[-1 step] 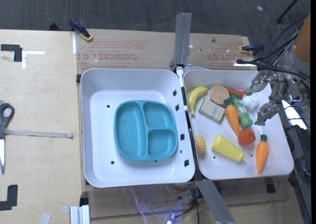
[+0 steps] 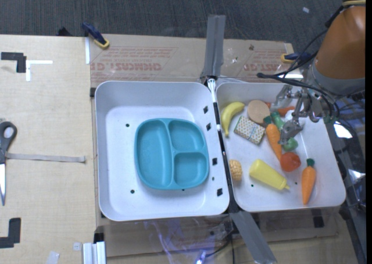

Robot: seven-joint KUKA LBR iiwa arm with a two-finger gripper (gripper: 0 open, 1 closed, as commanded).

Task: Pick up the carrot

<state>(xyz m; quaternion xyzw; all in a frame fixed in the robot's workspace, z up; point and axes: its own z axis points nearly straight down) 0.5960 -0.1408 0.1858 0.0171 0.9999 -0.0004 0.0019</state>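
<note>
Reaching in from the right: the arm (image 2: 343, 36), grey with an orange band
Pincer (image 2: 289, 135): low in the right bin (image 2: 331, 199), over an orange carrot (image 2: 273, 141) and green bits; cannot tell if its fingers are apart or together
Second carrot (image 2: 308, 180): near the bin's right front, apart from the pincer
Nearby: tomato (image 2: 290, 161), banana (image 2: 231, 115), yellow bottle (image 2: 268, 175), corn (image 2: 235, 168), cracker (image 2: 250, 131)
Left bin (image 2: 110, 193): a teal plate (image 2: 172, 153)

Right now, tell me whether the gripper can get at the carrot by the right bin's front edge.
Probably yes. That carrot lies apart from the other food with nothing on top, and the gripper hangs over the same bin, near a second carrot and a tomato.
</note>
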